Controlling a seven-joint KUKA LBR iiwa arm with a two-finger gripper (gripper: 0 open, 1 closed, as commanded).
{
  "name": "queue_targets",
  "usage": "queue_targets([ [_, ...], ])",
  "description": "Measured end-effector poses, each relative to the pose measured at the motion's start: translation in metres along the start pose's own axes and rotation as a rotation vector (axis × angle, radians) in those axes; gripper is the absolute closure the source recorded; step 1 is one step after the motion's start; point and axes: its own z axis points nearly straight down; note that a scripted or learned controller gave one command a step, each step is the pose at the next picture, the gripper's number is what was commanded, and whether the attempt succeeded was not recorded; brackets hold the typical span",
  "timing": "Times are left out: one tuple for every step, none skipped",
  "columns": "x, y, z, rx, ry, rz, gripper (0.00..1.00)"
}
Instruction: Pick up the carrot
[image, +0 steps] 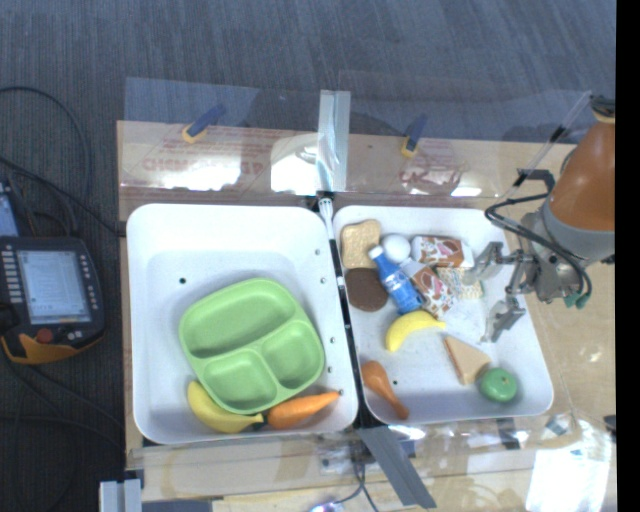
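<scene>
We see the carrot (302, 408) lying in the left bin (160, 260) at its near right corner, touching the green tray (253, 343). The gripper (500, 292), fingers spread and holding nothing, hangs above the right bin (530, 390).

The banana (222, 413) in the left bin (160, 240) is partly hidden under the green plate (254, 344). The arm (590, 190) is cut off by the right edge. The printing on the snack packet (440, 270) cannot be read.
</scene>
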Motion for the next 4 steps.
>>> queue_targets([
  [-0.001, 0.001, -0.007, 0.001, 0.002, -0.001, 1.0],
  [0.011, 0.077, -0.041, -0.002, -0.003, 0.07, 1.0],
  [-0.025, 0.091, -0.155, 0.001, -0.014, 0.077, 1.0],
  [-0.06, 0.011, -0.134, 0.0, 0.0, 0.118, 1.0],
])
